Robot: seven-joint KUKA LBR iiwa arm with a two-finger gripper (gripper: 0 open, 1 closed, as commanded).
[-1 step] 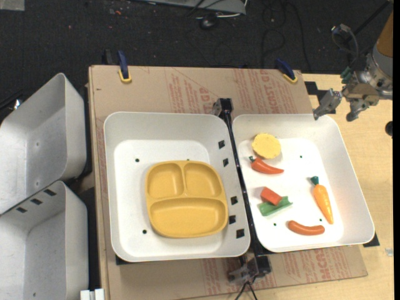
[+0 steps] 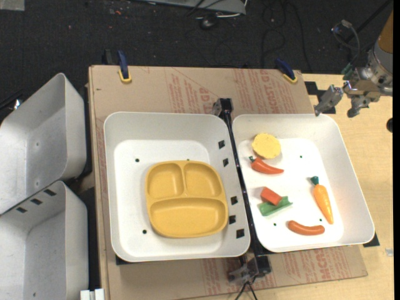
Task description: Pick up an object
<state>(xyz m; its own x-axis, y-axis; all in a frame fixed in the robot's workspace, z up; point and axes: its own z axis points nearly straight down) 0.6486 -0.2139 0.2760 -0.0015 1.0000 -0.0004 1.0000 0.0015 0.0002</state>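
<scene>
1. The arm comes in at the upper right, and its gripper (image 2: 342,100) hangs above the bench just past the far right corner of the right bin (image 2: 350,167).
2. Its two fingers (image 2: 325,102) stand apart with nothing between them.
3. The things to pick all lie in the right bin: a yellow disc (image 2: 266,145), a red chilli (image 2: 266,165), a red-and-green piece (image 2: 274,201), a carrot (image 2: 321,199) and a sausage (image 2: 305,228).
4. The left bin (image 2: 119,186) holds a yellow divided plate (image 2: 186,199).
5. The cardboard sheet (image 2: 169,89) under the bins carries red print, too faint to read.
</scene>
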